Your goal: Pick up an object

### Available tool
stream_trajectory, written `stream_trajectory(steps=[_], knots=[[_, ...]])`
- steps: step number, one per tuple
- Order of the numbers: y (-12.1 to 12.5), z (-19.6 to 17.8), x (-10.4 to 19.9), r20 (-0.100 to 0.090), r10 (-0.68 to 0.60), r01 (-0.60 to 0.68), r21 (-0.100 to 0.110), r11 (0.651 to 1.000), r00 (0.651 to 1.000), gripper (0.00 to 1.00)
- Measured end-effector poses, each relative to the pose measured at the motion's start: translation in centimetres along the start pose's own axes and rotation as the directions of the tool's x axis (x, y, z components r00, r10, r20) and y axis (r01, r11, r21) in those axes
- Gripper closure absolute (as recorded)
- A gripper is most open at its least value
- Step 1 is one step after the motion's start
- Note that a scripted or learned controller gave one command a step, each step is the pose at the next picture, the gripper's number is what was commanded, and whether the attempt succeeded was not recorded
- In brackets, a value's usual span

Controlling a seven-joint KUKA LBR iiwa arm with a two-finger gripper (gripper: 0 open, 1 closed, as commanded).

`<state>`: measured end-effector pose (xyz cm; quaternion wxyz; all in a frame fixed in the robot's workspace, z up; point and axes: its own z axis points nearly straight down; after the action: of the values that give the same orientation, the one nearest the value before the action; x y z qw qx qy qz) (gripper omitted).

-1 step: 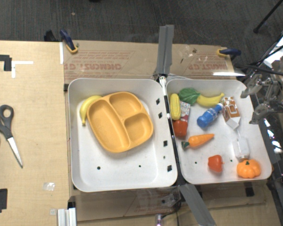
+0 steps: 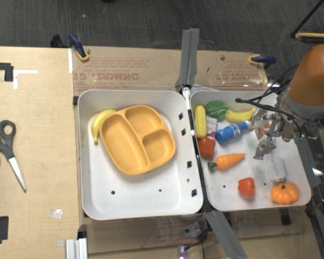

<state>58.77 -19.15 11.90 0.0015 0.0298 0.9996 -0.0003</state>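
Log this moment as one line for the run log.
gripper: over right bin, nothing seen held | nearest: blue bottle, carrot | left bin: yellow plate, banana

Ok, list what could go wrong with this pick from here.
1. The gripper hangs over bare floor of the right bin, between the blue bottle and a clear item; going straight down, it may grab nothing.
2. Corn, a green toy, the banana and the bottle are packed close together, so a reach there may catch two things or knock one away.
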Motion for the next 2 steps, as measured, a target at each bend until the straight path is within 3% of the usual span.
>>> stream_trajectory(steps=[1,2], knots=[[3.3,2.4,-4.2,0.005,0.123,-0.123,0.0,0.992,0.992,0.0],[9.3,2.6,0.3,0.0,0.121,-0.121,0.0,0.993,0.993,0.0]])
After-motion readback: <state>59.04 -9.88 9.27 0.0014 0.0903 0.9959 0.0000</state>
